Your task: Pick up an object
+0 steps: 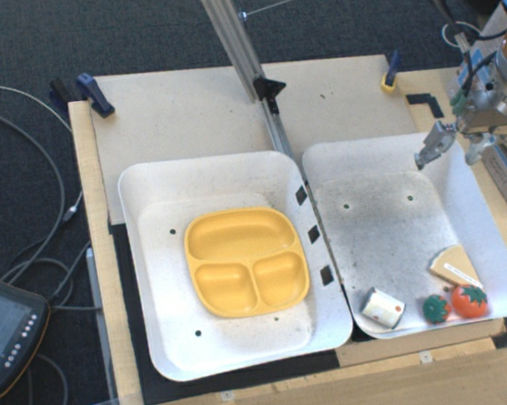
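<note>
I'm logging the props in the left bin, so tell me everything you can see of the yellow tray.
The yellow tray is a rounded-corner rectangle that looks like smooth moulded plastic, one uniform yellow. Raised ridges split it into three compartments: one wide one along the far side and two smaller ones side by side along the near side. It lies flat and right side up, turned slightly askew, near the middle of the left bin, resting on the bin's speckled white floor. Nothing lies in it and nothing else touches it.

The arm reaches in from the right, its gripper (453, 147) hanging with jaws spread apart.
</note>
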`<state>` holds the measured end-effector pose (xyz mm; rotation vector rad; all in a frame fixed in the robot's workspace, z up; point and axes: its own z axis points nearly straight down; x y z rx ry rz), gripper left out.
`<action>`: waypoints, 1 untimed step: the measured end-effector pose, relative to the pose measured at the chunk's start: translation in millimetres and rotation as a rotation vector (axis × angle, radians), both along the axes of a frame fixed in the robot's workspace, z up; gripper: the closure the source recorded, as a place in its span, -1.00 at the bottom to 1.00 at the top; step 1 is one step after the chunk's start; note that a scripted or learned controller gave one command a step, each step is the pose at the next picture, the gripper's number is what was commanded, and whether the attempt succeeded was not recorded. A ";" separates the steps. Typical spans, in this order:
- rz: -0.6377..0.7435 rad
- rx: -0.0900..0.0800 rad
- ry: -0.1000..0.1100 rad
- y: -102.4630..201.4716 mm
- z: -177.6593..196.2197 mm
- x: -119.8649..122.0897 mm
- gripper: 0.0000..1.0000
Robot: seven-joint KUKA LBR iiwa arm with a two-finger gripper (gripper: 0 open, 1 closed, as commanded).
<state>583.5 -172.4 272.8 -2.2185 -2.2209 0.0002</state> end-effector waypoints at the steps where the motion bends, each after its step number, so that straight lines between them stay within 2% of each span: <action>1: 0.000 0.000 0.000 0.0 0.0 0.0 -1.00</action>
